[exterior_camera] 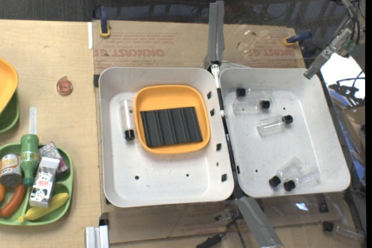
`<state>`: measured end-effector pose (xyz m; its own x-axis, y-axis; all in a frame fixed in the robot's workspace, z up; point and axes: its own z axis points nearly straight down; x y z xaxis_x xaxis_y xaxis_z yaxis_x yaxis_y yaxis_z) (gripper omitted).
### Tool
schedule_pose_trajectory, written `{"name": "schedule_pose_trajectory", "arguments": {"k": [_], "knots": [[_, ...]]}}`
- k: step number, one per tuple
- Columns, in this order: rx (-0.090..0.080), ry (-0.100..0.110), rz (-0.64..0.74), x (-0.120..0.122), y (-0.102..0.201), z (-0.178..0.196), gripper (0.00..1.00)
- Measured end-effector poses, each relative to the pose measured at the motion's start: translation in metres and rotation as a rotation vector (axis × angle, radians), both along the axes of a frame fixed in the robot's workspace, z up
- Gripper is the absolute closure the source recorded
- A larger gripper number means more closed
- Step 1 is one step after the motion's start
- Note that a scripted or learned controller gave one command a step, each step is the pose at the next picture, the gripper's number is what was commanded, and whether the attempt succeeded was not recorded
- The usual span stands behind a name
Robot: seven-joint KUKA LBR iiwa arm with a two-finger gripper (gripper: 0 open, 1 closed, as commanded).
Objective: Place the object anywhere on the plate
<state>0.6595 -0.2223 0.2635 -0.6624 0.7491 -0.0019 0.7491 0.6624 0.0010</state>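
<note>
On the bench, seen from the overhead camera, two white bins sat side by side, the left bin (110, 183) and the right bin (331, 148) meeting at the frame's centre. An orange plate (171, 96) lay in the left bin's upper half, with a black ribbed pad (171, 126) on it. One clear vial (126, 118) with a black cap lay just beside the plate at its 9 o'clock, cap toward 6 o'clock, on the bin floor and not on the plate.

Five more capped vials were scattered in the right bin: two near its 11 o'clock corner (250, 103), one at the middle (273, 124) and a pair (289, 177) close together toward 6 o'clock.

At 2 o'clock in the frame the gripper (334, 49) hung past the right bin's far corner, well apart from every vial. Whether it was wide or narrow could not be told, and nothing was seen in it.

At 8 o'clock a green tray (58, 209) held toy food.
</note>
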Motion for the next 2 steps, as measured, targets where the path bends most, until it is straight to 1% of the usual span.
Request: {"name": "schedule_pose_trajectory", "arguments": {"k": [1,2], "knots": [[0.000,-0.001,0.267,-0.006,0.000,-0.023,0.00],[-0.001,-0.002,0.466,-0.012,0.000,-0.055,0.00]]}}
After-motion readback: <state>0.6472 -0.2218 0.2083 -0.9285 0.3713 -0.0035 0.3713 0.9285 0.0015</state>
